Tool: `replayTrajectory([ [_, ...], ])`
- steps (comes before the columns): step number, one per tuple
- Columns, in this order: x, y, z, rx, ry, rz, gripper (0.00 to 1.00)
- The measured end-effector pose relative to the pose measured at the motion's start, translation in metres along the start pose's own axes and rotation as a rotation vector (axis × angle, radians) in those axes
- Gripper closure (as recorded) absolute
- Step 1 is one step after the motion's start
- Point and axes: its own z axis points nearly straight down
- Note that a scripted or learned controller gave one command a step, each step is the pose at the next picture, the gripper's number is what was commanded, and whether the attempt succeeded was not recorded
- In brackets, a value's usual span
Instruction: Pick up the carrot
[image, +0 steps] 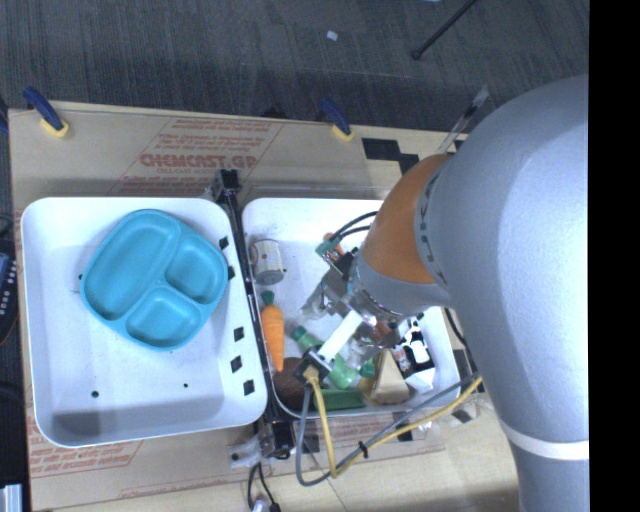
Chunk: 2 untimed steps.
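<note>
One carrot (272, 336) (orange) tight against bin wall (254, 305)

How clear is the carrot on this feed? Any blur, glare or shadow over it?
Camera view: the carrot is sharp enough and evenly lit, with no glare, its orange plain against the white right bin; the arm, near the lens, looks soft and hides that bin's right side.

right bin (300, 222) half hidden, arm (520, 250) cut off

A dark grey carpet floor (200, 50) lies beyond the surface. A brown cardboard sheet printed with red lettering (190, 150) covers the surface, with blue clamps (46, 111) at its far edge.
</note>
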Motion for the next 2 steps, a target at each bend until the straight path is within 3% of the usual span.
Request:
replayTrajectory([
  [2,0.0000,0.0000,0.0000,0.000,0.000,0.000,0.00],
])
